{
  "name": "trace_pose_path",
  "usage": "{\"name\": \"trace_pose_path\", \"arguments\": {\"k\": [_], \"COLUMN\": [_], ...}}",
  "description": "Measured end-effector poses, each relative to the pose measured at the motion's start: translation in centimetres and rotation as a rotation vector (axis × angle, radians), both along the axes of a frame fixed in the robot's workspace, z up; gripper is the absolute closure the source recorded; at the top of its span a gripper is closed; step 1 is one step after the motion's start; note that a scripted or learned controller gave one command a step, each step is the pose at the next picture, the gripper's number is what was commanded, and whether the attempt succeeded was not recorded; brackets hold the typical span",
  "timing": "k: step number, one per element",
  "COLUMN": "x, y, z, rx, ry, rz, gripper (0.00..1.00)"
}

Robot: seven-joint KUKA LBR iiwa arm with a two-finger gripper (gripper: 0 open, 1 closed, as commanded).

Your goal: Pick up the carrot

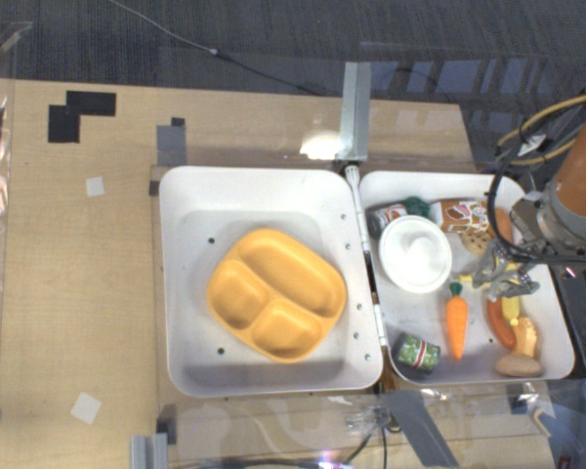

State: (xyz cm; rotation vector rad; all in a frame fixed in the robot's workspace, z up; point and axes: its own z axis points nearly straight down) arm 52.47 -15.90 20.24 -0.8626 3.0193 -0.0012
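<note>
A: Two white bins sit side by side on the desk (98,291). The left bin (186,360) holds a yellow divided plate (276,293), the largest thing there.

B: And the right bin (557,355)?

A: It is crowded. From largest down: a white bowl (416,252), the carrot (455,326) just below and to the right of the bowl, a small green can (416,353) near the front corner, then some toy foods along the right wall, too small to name for sure.

B: How would the carrot handle?

A: It looks like a light, stiff plastic toy, smooth and tapered, so likely a bit slippery. The thick orange part below the green top seems the best place to take hold, across its width; the thin tip would probably slide out.

B: Where is the claw (503,274)?

A: It hangs over the right bin, just to the right of the carrot's green top. Nothing shows between its fingers; how far apart they stand cannot be told.
</note>
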Motion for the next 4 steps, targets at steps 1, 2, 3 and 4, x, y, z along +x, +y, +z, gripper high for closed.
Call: {"name": "trace_pose_path", "arguments": {"k": [1,2,3,4], "x": [-2.4,-2.3,-2.6,0.2], "y": [3.9,3.9,5.5,6.8], "z": [-11.2,-11.2,-11.2,-11.1], "rx": [0.003,0.002,-0.004,-0.005], "ry": [-0.014,-0.019,-0.021,-0.023], "rz": [-0.404,-0.404,-0.294,-0.374], "gripper": [1.00,0.00,0.00,0.00]}}
